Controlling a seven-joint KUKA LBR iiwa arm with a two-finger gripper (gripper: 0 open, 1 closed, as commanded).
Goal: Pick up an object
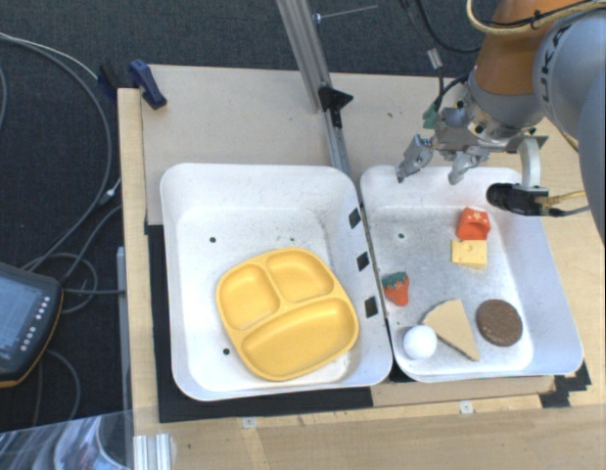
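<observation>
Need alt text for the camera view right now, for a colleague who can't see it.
The gripper hangs open above the right bin's far rim, holding nothing. That bin holds toy food; the left bin holds a yellow divided plate.

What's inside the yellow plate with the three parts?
Nothing shows in the yellow plate: all three compartments look bare. It sits in the left bin. What lies underneath the plate is covered, so that stays unknown.

No legible txt, labels, brands or nos. anywhere: bins, bench, arm all w/o readable marks.
</observation>
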